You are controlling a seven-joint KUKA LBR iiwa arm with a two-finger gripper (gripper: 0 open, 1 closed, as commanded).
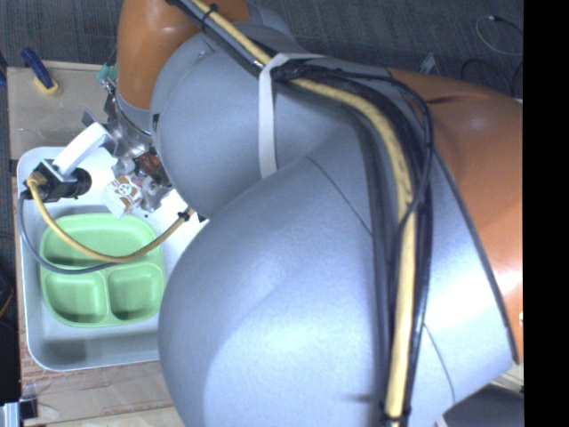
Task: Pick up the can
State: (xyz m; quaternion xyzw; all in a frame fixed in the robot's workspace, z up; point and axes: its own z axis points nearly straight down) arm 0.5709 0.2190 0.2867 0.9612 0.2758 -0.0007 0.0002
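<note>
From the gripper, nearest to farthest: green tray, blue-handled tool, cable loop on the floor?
1. green tray, just below the gripper, in the bin.
2. blue-handled tool, on the bench at upper left.
3. cable loop, floor at upper right.

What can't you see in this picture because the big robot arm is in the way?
- The can: I cannot find it in the camera view; the arm blocks most of the bench.
- The right bin: hidden behind the arm.
- The left bin: its right part is covered by the arm.
- The hand: too cluttered with cable and brackets to tell whether it grips anything.
- The green tray: its right edge runs under the arm.
</note>
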